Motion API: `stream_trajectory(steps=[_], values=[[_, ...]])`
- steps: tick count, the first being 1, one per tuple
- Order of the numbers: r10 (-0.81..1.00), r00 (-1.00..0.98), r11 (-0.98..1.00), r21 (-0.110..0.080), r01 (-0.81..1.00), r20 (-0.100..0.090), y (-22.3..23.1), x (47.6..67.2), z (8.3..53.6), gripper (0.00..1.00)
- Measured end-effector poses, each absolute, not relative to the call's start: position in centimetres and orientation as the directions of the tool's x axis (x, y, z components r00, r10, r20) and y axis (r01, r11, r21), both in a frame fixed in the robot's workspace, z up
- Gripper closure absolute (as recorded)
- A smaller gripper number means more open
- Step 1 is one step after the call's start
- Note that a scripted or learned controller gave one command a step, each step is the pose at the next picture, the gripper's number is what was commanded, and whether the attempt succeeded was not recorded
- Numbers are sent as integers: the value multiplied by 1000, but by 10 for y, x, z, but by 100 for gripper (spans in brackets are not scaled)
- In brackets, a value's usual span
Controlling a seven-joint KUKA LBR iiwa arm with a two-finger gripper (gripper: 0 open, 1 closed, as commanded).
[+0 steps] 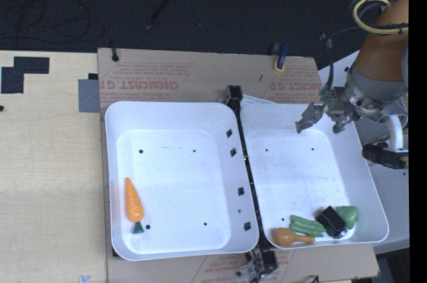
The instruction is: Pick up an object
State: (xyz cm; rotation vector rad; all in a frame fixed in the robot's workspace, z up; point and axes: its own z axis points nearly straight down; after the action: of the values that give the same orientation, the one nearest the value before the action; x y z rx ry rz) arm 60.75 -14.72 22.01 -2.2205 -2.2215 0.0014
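So my fingers (321,120) were up over the far right corner of the right bin (373,198), spread apart with nothing between them, one tip pointing down-left and the other off to the right. They hung above the bin's back wall, well apart from anything I could grab.

All the stuff in that bin was bunched at the near edge: a little orange pear-shaped thing (291,237) at the front, a green pea-pod-looking piece (306,225) just beside it, then a black block (331,221) lying tilted and touching another green piece (348,214) behind it. Couldn't really tell what that last green one was, the black block covered part of it.

Over in the left bin (113,175) there was a toy carrot (133,203) lying near the left wall, green top pointing toward the front edge. Both bins sat side by side on a sheet of cardboard (200,78) on the surface (47,175), with a black divider strip (241,161) between them
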Motion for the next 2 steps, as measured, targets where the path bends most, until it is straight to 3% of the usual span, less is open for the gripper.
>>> stream_trajectory(steps=[1,2], values=[[1000,-5,5,1,1000,0,-92,646,233,0],[1000,-9,9,17,1000,1,-22,644,401,0]])
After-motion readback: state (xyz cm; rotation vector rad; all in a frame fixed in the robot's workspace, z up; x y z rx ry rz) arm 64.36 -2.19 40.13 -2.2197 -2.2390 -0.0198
